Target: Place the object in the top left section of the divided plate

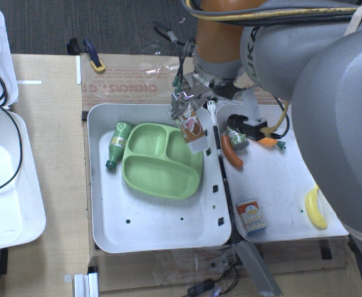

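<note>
The jaws (pixel 190 113) pinch a small, light, crinkly snack packet (pixel 193 129) by its top edge, hanging over the green divided plate's (pixel 162 178) right rim; likely slippery, easily crushed.

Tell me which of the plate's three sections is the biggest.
The long section along the near side of the plate, spanning its full width. The two sections behind it split that width.
</note>
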{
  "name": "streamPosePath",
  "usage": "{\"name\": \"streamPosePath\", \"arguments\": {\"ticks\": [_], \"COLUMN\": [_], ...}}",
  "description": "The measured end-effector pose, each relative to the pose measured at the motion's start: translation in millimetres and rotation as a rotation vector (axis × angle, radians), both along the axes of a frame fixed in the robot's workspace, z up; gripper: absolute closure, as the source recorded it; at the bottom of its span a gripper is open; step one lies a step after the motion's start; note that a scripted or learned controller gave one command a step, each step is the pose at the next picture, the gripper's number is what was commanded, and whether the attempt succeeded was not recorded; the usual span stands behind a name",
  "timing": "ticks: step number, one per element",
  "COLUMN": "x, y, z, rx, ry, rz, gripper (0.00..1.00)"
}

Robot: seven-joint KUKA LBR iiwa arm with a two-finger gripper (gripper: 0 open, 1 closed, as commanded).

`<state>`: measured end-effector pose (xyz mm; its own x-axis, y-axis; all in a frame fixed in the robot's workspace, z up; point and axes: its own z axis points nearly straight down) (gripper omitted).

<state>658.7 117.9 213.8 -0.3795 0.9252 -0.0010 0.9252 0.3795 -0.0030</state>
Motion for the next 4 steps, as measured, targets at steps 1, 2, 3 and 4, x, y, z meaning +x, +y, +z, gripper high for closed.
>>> {"name": "streamPosePath", "arguments": {"ticks": [1, 2, 3, 4], "x": [-1, -36, -7, -6], "y": [67, -15, 53, 53], "z": [102, 56, 30, 31], "rx": [0.001, 0.001, 0.001, 0.001], "ry": [-0.003, 0.000, -0.001, -0.003], "rz": [0.093, 0.308, 0.395, 0.394], "gripper": [1.00, 1.00, 1.00, 0.00]}}
